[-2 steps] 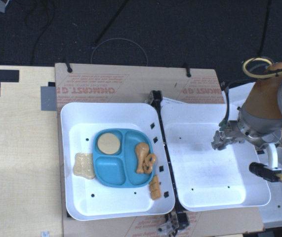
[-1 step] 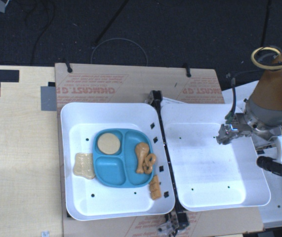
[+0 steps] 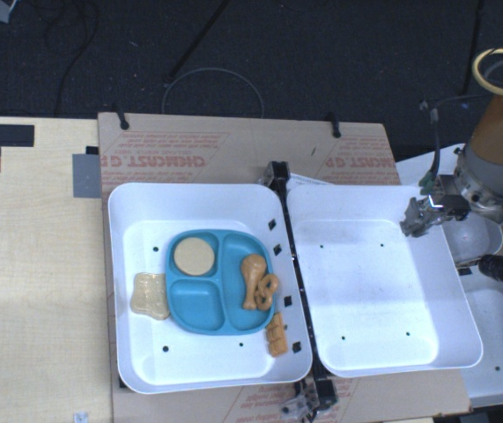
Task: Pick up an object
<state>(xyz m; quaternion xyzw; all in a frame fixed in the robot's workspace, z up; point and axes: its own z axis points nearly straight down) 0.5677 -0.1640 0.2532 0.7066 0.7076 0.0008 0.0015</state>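
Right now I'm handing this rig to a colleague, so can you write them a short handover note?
Gripper: over the upper right edge of the right bin, nothing seen in it.
Things: all in the left bin. Blue tray holds a round biscuit and a pretzel-like piece. A pale piece touches the tray's left edge; a small brown piece lies by its lower right corner.
Done: nothing picked yet.
Left: reach into the left bin, grasp one thing, lift.

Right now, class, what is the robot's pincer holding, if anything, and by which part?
Nothing visible. The pincer hangs at the right bin's far right rim, with no object between its tips. The food items lie in the left bin.
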